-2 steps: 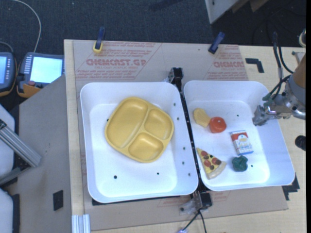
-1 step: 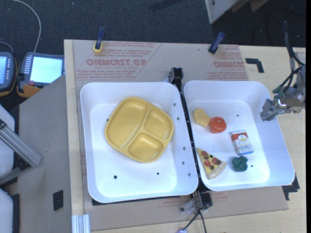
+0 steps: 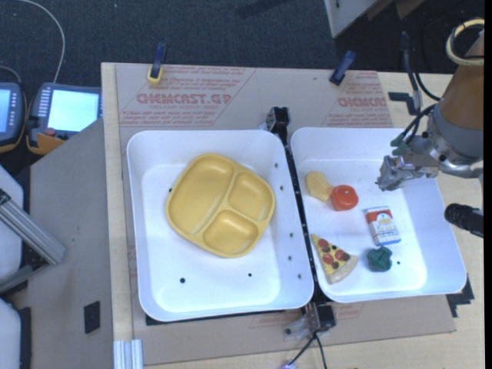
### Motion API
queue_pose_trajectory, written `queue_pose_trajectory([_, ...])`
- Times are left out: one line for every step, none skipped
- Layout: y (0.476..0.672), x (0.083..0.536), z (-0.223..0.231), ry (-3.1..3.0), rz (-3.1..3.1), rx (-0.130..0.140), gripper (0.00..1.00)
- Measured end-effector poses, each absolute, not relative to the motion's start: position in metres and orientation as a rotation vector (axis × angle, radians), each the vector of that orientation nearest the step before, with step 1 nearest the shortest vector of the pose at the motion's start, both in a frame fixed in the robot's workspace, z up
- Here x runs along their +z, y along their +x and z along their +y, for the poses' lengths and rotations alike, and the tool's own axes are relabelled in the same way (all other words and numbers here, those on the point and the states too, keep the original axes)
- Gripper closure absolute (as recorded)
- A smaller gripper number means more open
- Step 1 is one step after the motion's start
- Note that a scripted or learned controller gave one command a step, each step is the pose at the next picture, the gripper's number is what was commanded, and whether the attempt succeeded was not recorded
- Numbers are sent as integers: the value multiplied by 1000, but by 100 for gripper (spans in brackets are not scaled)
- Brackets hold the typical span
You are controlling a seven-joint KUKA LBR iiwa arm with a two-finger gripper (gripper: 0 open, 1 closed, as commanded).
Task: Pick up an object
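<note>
We see the claw hovering in the right bin, holding nothing (its opening we cannot tell). The nearest thing, a tomato, lies at its eight o'clock.

Five small toys in right bin

My bench is topped with a brown protective sheet printed in red lettering. Two shallow white bins rest directly on it, side by side and touching along their inner edges. The left bin and the right bin are joined by black clips at the near and far ends of the seam. On the far edge of the sheet I note a yellow-tipped clamp at left and a blue clamp further right.
</note>
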State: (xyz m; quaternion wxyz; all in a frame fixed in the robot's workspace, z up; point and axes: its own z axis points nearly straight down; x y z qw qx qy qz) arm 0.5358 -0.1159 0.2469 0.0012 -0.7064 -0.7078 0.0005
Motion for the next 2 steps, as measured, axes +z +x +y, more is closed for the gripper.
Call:
queue_pose_trajectory([544,251,-61,-2218,-2226,-2,100])
queue_pose_trajectory([559,246,-2,-2220,-2226,-2,100])
